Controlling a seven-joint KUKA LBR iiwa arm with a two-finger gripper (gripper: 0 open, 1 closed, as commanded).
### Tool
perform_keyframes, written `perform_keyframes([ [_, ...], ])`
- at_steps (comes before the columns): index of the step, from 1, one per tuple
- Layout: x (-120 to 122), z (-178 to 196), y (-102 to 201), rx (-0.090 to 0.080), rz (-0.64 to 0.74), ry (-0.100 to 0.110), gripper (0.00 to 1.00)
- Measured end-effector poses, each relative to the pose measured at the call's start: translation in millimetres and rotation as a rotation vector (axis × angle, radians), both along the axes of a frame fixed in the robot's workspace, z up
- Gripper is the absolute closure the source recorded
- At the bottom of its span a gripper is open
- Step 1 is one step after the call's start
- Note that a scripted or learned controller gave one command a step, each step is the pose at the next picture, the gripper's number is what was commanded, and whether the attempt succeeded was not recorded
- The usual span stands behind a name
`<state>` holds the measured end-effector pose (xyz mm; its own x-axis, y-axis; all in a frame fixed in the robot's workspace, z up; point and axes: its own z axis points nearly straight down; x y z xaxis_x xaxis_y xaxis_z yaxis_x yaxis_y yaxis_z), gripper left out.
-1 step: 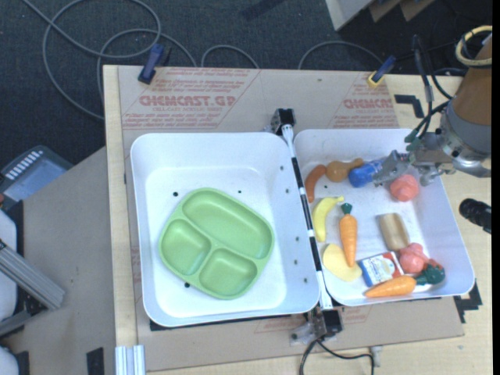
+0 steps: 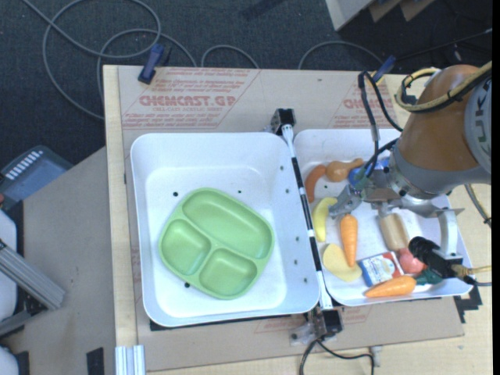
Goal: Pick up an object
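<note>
The arm [image 2: 445, 123] is reaching in from the right and hanging over the right bin [image 2: 312, 141]. Its hand [image 2: 351, 199] is sitting low over the toy food, near the left side of that bin. I cannot tell if the hand is clenched or released, because it is small and dark against the things under it.

Lots of toy food is lying in the right bin. A carrot [image 2: 348, 239] is lying just below the hand, pointing down. A banana [image 2: 321, 218] is lying beside it, by the bin's left wall. A yellow slice [image 2: 338, 261] is resting below the carrot. A second carrot [image 2: 391, 287] is lying flat near the front edge, next to a small carton [image 2: 378, 269]. A bread roll [image 2: 393, 231] is lying to the right of the hand.

In the left bin [image 2: 148, 155], a green plate [image 2: 216, 242] with three parts is lying flat. Both bins are sitting side by side on the desk [image 2: 195, 100].
</note>
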<state>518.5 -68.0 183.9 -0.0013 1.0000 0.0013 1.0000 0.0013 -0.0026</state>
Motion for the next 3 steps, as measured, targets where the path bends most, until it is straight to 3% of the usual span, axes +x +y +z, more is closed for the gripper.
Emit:
perform_keyframes([
  [1, 0.7, -99.6, -33.3, -0.001, -0.002, -0.002, 0.00],
  [2, 0.9, -89.9, -32.8, -0.001, -0.003, -0.003, 1.00],
  [3, -6.5, 23.2, 43.8, 0.000, 0.000, -0.004, 1.00],
])
